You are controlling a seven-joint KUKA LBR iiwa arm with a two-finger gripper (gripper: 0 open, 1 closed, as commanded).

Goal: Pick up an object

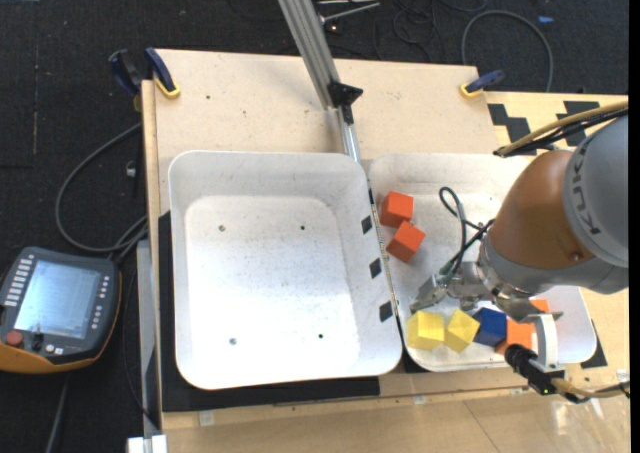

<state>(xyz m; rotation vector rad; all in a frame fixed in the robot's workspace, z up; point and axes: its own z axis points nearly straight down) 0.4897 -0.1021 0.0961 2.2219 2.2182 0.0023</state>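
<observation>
The grey KUKA arm [570, 221], with its orange band showing broad above the wrist, reaches in from the right and hangs low over the right-hand white bin [420, 173]. Its gripper [447, 293] sits above the near part of that bin, just above and close to a cluster of blocks; whether it is parted or closed cannot be told, since the wrist and cabling cover it. Nothing can be seen clamped in it. In the near corner of the right bin lie two yellow blocks [425, 329], side by side and touching or nearly so, with a blue block [490, 326] just beside them to the right and an orange block [520, 333] next to that, partly hidden by the arm. Farther back in the same bin, near the wall shared with the other bin, two more orange blocks [397, 208] rest close together, one a little nearer than the other and tilted. The left-hand white bin [190, 241] lies alongside on the pale bench [260, 101]. On the dark floor to the left of the bench sits a teach pendant [55, 306] with its screen facing up.
</observation>
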